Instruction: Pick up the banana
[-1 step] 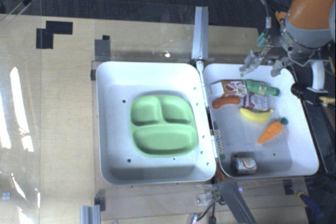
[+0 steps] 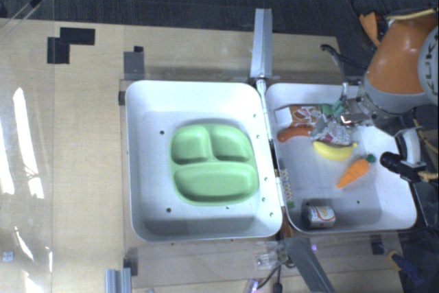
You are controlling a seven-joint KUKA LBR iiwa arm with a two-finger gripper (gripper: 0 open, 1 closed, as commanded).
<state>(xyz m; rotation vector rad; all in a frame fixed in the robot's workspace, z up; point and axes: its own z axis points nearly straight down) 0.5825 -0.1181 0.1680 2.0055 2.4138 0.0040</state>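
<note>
A: Banana — where is it sitting?

B: Lying in the right bin, upper middle, curving flat on the floor. Gripper is hovering just at its 12 o'clock, over crinkled packets.

A: Is the gripper clenching anything?

B: Cannot tell; the tip is blurring into the wrappers.

A: Neighbours?

B: Carrot is lying at the banana's 4 o'clock, close by. A red sausage-like piece is resting at its 9 o'clock. A can is lying at 6 o'clock, well apart. Left bin is carrying a green divided tray.
</note>
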